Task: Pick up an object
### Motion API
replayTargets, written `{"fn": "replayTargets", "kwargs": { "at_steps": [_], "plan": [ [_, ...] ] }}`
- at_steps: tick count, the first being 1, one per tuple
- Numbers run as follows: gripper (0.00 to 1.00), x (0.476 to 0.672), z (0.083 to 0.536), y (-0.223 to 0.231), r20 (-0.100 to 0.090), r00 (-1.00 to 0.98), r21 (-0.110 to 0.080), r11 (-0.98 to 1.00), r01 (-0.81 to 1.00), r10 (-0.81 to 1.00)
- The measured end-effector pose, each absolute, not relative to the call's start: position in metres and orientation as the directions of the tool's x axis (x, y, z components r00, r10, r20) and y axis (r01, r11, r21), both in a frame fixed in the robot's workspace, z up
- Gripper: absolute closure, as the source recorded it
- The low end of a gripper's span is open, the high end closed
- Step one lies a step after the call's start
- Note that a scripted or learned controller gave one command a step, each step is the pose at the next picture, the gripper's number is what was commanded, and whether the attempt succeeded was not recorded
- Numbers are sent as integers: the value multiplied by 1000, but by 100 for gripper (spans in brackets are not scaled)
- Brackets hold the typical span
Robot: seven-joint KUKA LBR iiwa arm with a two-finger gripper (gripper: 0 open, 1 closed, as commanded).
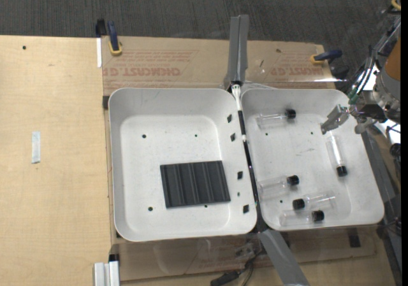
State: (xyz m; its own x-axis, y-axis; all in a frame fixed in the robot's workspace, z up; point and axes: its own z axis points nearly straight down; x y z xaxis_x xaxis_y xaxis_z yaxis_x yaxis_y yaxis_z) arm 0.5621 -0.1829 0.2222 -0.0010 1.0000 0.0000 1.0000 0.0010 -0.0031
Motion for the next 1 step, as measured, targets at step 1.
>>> {"fn": "replayTargets", "kwargs": {
  "at_steps": [1],
  "plan": [
    [0, 557, 173, -222, 0, -52, -3, 52, 999, 999]
  ]
}}
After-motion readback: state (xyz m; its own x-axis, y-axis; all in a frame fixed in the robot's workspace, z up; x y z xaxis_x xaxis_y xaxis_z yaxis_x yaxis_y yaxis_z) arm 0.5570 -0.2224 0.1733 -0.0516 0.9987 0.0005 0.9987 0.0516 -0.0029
